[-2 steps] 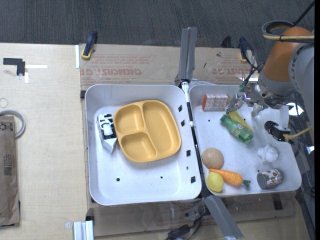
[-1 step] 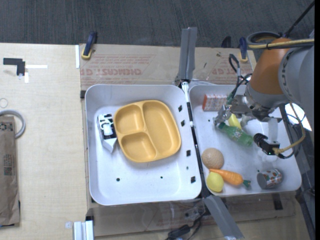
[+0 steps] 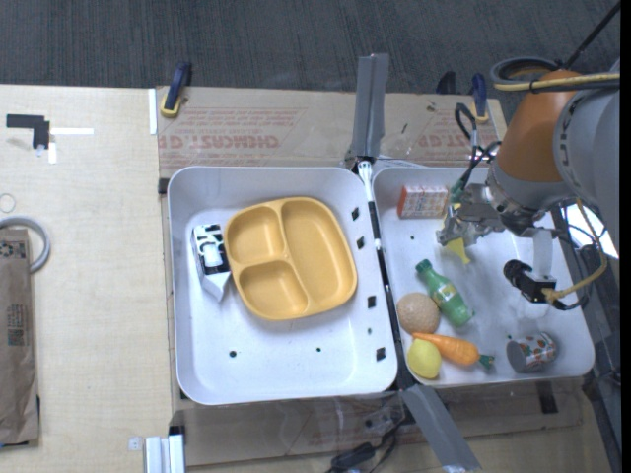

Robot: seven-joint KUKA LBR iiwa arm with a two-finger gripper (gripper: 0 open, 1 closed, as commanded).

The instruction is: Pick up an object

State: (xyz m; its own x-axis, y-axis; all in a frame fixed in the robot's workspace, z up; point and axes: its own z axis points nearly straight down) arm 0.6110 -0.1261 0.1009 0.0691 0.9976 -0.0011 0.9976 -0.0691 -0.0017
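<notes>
Yellow, perhaps a small block (image 3: 456, 251), is showing just beneath the jaws (image 3: 459, 233) in the right bin (image 3: 572, 363); we cannot tell its grip. We are seeing a green bottle (image 3: 444, 292), carrot (image 3: 452, 349) and lemon (image 3: 423, 360) lying nearby, and a yellow tray (image 3: 289, 257) sitting in the left bin (image 3: 286, 377).

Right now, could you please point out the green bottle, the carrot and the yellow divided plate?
green bottle (image 3: 444, 293): camera view, on its body.
carrot (image 3: 451, 348): camera view, on its orange middle.
yellow divided plate (image 3: 258, 236): camera view, on its central divider.
</notes>
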